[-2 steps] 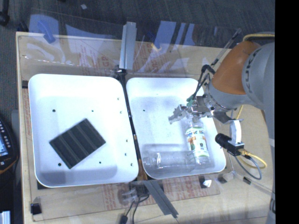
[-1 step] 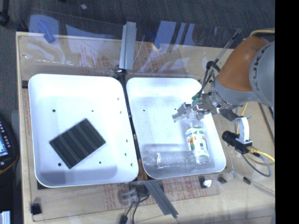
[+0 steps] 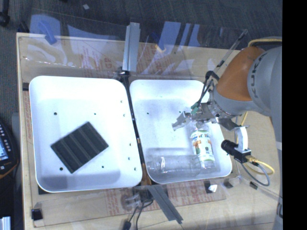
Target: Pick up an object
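A small bottle with a white, green and orange label (image 3: 203, 147) lies in the right bin (image 3: 158, 92), near its right wall. A clear plastic bottle (image 3: 173, 163) lies on its side along the front wall of that bin. A black ribbed slab (image 3: 79, 146) rests at a slant in the left bin (image 3: 72, 87). My gripper (image 3: 188, 120) hangs low in the right bin, just at the far end of the labelled bottle. The wrist hides what lies directly under it.
A metal divider post (image 3: 130, 47) stands behind the gap between the two bins. Cables and a black connector (image 3: 237, 150) hang off the arm beside the right bin's right rim. A dark clamp (image 3: 160, 202) sticks out at the front.
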